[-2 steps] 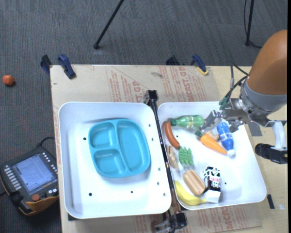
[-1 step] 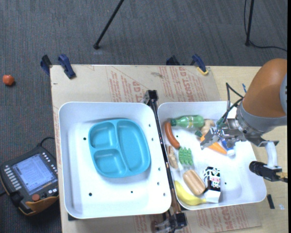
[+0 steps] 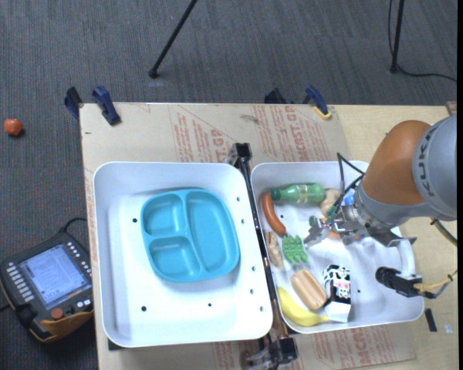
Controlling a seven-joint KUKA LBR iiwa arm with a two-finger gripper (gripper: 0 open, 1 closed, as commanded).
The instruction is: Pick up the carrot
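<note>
The carrot (image 3: pixel 336 234) shows only as a small orange patch in the middle of the right bin (image 3: pixel 386 303); the rest is hidden under the gripper. My gripper (image 3: pixel 326 229) hangs low over that spot, with the grey and orange arm (image 3: pixel 405 176) reaching in from the right. Whether it touches the carrot cannot be made out.
Around the gripper in the right bin lie a brown sausage (image 3: pixel 274 213), a green bottle (image 3: pixel 299 193), a green ridged toy (image 3: pixel 295 249), a bun (image 3: pixel 309 288), a banana (image 3: pixel 299 313) and a cow-patterned carton (image 3: pixel 339 285). The left bin (image 3: pixel 116 206) holds a blue divided plate (image 3: pixel 190 233).
</note>
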